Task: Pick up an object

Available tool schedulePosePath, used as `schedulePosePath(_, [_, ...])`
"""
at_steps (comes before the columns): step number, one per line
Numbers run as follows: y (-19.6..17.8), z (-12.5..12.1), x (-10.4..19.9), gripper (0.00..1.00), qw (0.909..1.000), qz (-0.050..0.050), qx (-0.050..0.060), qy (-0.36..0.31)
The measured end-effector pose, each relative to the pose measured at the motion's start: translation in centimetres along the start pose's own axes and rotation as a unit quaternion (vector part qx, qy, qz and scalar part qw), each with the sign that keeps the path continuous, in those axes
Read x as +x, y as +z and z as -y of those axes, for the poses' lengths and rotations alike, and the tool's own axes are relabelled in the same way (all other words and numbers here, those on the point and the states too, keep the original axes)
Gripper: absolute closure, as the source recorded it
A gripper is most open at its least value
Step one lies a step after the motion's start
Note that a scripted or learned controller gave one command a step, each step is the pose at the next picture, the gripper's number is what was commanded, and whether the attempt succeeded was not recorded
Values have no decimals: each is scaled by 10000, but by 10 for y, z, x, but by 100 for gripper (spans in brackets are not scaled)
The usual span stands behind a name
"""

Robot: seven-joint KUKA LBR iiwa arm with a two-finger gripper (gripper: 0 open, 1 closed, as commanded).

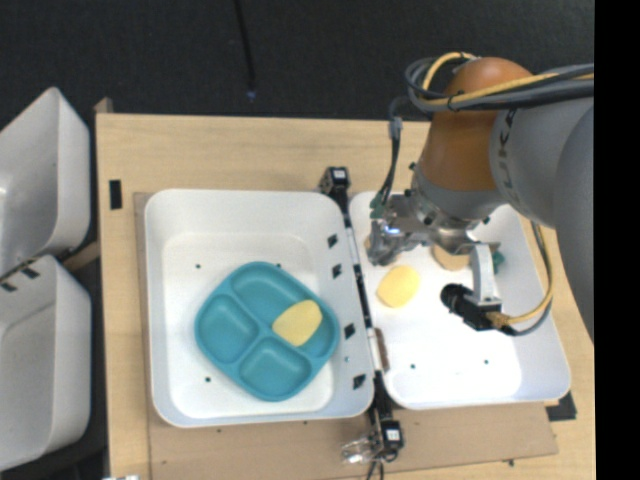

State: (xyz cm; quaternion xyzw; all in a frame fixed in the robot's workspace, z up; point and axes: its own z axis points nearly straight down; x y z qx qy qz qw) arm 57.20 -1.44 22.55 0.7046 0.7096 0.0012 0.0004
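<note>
A yellow round object [398, 286] lies in the right bin [470, 368], near its left wall. My gripper [388, 243] hangs just above and slightly left of it, under the orange wrist band. A second yellow piece [297, 322] rests on a teal divided plate [240, 338] in the left bin [180, 238]. A tan object [450, 259] peeks out beneath the wrist, mostly hidden by the arm.
A black cable plug [470, 306] and yellow cable hang from the arm over the right bin's middle. A small green item [496, 260] sits by the arm. The divider between bins [355, 278] runs close to the gripper.
</note>
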Motion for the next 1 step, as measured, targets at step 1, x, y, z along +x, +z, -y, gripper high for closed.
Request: schedulePosePath(1, [5,-11,55,100,10000,0,5,-3])
